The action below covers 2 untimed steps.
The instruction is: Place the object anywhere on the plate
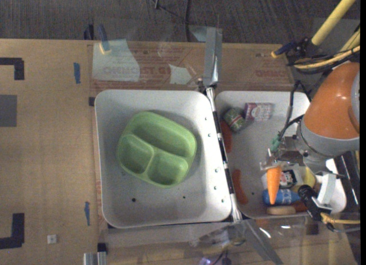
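Plainly, the risk starts in the crowded near corner of the right bin (251, 209). There the orange toy carrot (274, 183) stands among a blue item (277, 197), a tan sausage-like piece (284, 209) and a white-labelled packet (290, 176), all touching or just beside one another. The pincer (278, 159) sits right over the carrot's top, but whether it is wide, narrow or clamped on the carrot I cannot tell; the wrist hides the tips.

If the hold is poor, the tapered carrot could slip out on the lift, or a neighbour could be dragged along.

Farther in, a red strip (238, 185) lies against the divider wall (220, 144), with a second red piece (226, 136), a green can (234, 119) and a small carton (258, 111) beyond. A low carry across that wall could knock the carrot loose.

Farthest, the green three-compartment plate (155, 148) lies tilted in the left bin (114, 201), well apart from the carrot. Its raised ridges could let a released carrot roll off onto the bin floor.
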Each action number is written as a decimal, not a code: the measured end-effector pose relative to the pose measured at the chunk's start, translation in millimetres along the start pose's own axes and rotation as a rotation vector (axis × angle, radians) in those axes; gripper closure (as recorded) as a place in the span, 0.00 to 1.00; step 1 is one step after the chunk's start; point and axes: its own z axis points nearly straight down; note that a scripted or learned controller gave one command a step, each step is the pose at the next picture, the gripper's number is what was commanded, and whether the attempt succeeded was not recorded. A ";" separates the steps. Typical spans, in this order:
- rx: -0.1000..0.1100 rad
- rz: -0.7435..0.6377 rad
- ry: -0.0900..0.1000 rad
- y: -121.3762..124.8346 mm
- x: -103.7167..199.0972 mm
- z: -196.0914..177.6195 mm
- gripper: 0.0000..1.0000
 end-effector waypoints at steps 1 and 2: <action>0.000 -0.081 -0.001 33.4 67.0 -3.8 1.00; -0.001 -0.210 -0.001 77.8 148.9 -10.9 1.00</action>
